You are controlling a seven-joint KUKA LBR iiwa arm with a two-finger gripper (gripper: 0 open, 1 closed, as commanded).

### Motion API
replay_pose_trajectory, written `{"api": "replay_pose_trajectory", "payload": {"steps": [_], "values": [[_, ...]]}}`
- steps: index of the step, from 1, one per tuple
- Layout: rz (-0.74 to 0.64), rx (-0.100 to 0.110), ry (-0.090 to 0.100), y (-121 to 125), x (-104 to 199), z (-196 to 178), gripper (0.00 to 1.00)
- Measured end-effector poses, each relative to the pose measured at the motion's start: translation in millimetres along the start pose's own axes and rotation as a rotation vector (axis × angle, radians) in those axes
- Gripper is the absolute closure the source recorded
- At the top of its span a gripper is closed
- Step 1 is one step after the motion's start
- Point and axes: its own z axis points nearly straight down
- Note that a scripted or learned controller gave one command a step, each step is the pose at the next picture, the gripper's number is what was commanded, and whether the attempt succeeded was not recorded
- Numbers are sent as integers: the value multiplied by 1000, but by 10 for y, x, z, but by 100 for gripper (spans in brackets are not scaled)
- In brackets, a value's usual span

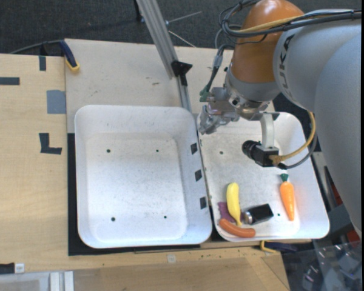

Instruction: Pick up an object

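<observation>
My gripper (207, 123) hangs over the far left corner of the right bin (315, 226), close to the divider between the bins. Nothing shows between its fingers. At the near end of that bin lie a yellow banana (232, 201), a red-orange sausage-shaped piece (236, 228), a small black block (258, 213) and, to the right, an orange carrot (287, 199) with a green top. A bit of purple (222, 210) peeks out beside the banana. These objects sit well nearer the front than the gripper.
The left bin (85, 162) stands beside the right one, its wall touching it. A slanted metal rail (161, 35) crosses behind the bins. A black camera unit (259, 153) and cable hang from my wrist over the right bin.
</observation>
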Motion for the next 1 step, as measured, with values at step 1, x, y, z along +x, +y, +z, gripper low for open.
{"api": "replay_pose_trajectory", "payload": {"steps": [1], "values": [[1,2,-1,103,484,154,100]]}}
